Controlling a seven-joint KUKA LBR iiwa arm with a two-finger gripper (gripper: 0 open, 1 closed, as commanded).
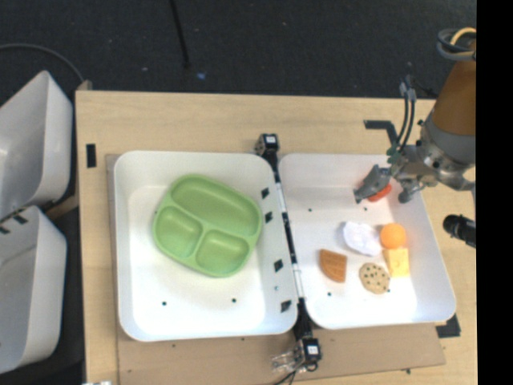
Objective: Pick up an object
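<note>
Saw two white bins side by side on a tan table (184, 119). Found a green plate (208, 224) with three parts in the left bin (120, 239), a bit tilted, near the middle.

Found five small things close together in the right bin (437, 295), toward its front: a white lump (360, 237), an orange ball (393, 235) just beside the lump, a yellow block (397, 261) touching the ball from below, a brown wedge (333, 265), and a round cookie (373, 277) with dark spots between the wedge and the block.

Saw the grey and orange arm (453, 111) reaching in from the right, over the back of the right bin. Spotted a small red thing (382, 189) right at the fingers (386, 189), well apart from the other five. Could not tell if the fingers were apart, together, or clamped on the red thing.
</note>
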